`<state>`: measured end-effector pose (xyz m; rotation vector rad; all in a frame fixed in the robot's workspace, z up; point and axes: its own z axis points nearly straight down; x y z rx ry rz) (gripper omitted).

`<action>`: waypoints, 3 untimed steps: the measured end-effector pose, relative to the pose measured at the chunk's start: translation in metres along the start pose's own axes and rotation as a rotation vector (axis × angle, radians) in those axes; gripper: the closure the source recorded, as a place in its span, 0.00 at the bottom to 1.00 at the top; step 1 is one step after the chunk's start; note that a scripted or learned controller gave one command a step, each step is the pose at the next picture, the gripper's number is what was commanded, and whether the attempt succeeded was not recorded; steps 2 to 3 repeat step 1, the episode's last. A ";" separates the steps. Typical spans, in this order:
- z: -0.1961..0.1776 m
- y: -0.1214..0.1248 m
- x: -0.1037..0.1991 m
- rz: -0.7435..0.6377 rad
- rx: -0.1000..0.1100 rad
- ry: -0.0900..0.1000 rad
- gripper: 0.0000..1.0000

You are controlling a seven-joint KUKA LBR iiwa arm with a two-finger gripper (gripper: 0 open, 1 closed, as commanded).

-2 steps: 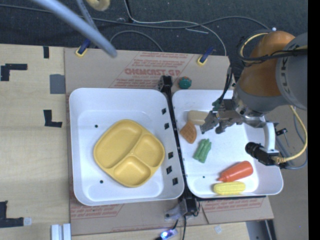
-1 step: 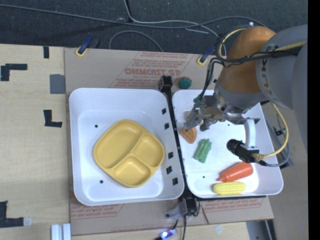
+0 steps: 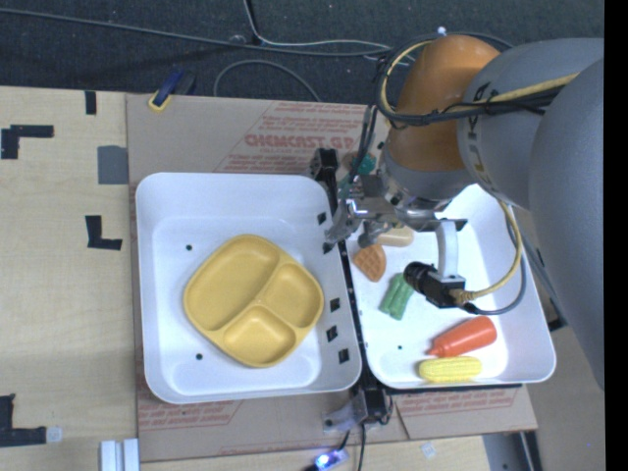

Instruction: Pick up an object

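Red print on the cardboard [image 3: 265,135] under the bins reads roughly "CHEMCAST GP", the letters partly cut off by the arm [image 3: 510,116]; nothing else legible shows. Taking the right bin [image 3: 538,356] as the landmark: the gripper [image 3: 378,226] hangs over its upper left corner, close to the wall it shares with the left bin [image 3: 157,263], and how wide it stands and whether it has hold of anything cannot be told from this angle, since the wrist and orange band cover it. A pale beige piece [image 3: 396,236] lies in that same corner right under the gripper, and an orange-brown cookie-like piece [image 3: 370,261] sits just below it, beside the shared wall; whether either touches the gripper cannot be told. A green piece [image 3: 397,296] lies toward the bin's middle, tilted, just beside a black fitting [image 3: 429,281] on a yellow cable. Near the bin's lower edge lie a carrot [image 3: 464,337] and, just below it, a corn cob [image 3: 450,368], both well apart from the gripper. In the left bin, across the shared wall, rests a yellow divided plate [image 3: 253,299].
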<state>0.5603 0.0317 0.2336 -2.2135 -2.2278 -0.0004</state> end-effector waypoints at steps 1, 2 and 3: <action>0.005 0.012 0.044 0.001 0.001 -0.002 1.00; 0.005 0.012 0.044 0.001 0.001 -0.002 1.00; 0.005 0.012 0.044 0.001 0.001 -0.002 1.00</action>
